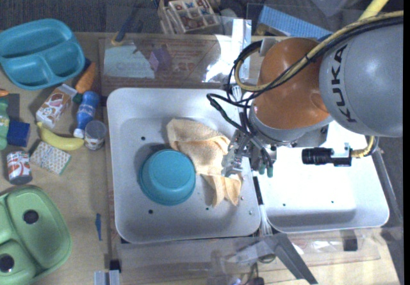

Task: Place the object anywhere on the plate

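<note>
The gripper (238, 161) hung over the right edge of the cloth (204, 149) in the left bin (122, 117); whether its fingers were apart or together could not be told, and nothing showed between them. The cloth lay crumpled, its left edge touching the blue bowl (168, 177). No plate was seen in either bin; a blue divided tray (41, 53) sat on the bench, well apart. A good grasp probably meant pinching a raised fold and lifting straight up, clear of the bowl.
</note>
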{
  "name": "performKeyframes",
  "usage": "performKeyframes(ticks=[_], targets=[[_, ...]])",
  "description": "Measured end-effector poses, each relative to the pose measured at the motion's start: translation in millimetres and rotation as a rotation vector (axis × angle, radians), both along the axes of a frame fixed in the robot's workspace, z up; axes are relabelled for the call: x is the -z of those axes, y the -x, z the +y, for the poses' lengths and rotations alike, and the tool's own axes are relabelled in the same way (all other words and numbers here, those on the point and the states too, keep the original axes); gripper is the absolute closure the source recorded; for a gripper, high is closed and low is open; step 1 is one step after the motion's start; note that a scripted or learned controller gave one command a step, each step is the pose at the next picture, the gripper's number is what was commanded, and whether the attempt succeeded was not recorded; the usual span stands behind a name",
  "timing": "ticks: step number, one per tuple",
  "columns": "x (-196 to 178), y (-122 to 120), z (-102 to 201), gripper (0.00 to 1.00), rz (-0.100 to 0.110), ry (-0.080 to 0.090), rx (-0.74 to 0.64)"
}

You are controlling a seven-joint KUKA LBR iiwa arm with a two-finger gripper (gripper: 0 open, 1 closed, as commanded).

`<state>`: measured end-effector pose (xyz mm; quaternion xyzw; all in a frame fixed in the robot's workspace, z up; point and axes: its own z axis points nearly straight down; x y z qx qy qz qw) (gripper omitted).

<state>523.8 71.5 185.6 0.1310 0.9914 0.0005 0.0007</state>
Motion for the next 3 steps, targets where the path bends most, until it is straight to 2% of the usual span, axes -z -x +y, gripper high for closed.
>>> performKeyframes(ticks=[1, 2, 3], targets=[[88, -88, 24, 1.0, -0.024, -0.006, 0.078], [49, -68, 89, 1.0, -0.033, 0.0, -0.04], [47, -68, 91, 0.0, -0.033, -0.004, -0.04]])
